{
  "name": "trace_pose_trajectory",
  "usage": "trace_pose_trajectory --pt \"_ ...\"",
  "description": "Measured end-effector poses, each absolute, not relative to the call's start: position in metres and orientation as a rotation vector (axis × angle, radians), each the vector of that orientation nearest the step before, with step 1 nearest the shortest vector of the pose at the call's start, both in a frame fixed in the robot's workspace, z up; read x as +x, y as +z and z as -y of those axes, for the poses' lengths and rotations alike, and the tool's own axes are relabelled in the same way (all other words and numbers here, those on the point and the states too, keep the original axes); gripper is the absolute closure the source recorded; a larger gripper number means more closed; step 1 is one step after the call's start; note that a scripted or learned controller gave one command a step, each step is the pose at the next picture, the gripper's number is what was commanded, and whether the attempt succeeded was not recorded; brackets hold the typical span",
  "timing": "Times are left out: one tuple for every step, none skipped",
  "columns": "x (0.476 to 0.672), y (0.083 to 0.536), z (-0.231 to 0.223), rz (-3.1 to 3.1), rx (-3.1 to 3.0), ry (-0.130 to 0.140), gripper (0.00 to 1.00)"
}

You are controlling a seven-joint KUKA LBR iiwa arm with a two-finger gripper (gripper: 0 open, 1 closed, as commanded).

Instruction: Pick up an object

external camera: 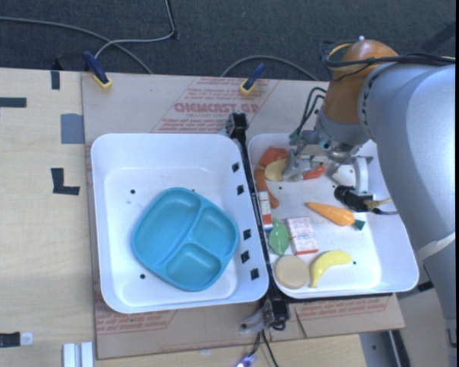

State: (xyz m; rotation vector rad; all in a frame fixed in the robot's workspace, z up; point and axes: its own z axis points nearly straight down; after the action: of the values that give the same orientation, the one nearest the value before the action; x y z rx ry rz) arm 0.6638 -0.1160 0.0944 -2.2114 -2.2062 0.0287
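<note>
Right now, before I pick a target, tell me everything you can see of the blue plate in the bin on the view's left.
The blue plate is light blue, smooth and plastic-looking, with rounded corners. Raised ridges split it into three compartments, one larger than the other two, all bare. It lies flat, right side up, turned at an angle to the walls, on the white bin's floor. Whether its near corner touches the wall, I cannot tell.
</note>
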Motion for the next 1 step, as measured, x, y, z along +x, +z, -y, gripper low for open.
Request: trace_pose_trajectory --pt "0.6629 0.0941 0.1174 2.205 -2.212 0.035 0.0"
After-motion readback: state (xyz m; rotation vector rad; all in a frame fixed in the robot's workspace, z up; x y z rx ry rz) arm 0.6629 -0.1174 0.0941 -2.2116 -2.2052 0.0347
